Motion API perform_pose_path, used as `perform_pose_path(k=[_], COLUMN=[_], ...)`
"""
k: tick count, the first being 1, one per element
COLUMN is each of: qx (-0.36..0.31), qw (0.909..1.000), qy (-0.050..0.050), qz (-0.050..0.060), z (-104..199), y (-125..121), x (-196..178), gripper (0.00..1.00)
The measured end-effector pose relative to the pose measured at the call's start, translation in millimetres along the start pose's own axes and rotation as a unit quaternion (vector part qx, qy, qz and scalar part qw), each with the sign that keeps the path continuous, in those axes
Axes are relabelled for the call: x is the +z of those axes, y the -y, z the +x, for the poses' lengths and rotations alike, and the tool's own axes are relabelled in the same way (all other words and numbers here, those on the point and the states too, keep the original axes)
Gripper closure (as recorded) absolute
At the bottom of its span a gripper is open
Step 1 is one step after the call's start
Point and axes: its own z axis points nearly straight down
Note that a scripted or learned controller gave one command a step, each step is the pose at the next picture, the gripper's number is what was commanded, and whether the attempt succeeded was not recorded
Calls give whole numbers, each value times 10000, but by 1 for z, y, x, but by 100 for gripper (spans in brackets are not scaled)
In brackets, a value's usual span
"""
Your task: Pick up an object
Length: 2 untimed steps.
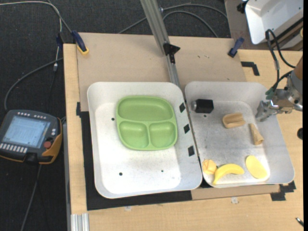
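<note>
From above, the gripper (266, 109) hangs at the right bin's (219, 129) far right rim, reaching in from the right; whether it is spread or pressed together cannot be told. It holds nothing. Nearest to it lies a small tan stick (256, 134), just below and to its left on the bin floor. A tan block (233, 120) lies further left, and a black block (203, 105) sits near the bin's upper left corner. Along the near edge rest a banana (228, 171), a yellow oval piece (256, 167) and a small yellow lump (209, 166). No writing can be read. The left bin (103, 177) holds a green divided plate (146, 122). A handheld control pad (30, 135) lies on the floor at left.
</note>
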Motion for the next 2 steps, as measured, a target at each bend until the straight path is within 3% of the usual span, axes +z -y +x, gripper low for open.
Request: perform_pose_path(k=[2], qx=[-24], qw=[10000], qy=[-15], qz=[5], z=[95], y=[12], x=[7], gripper=[100])
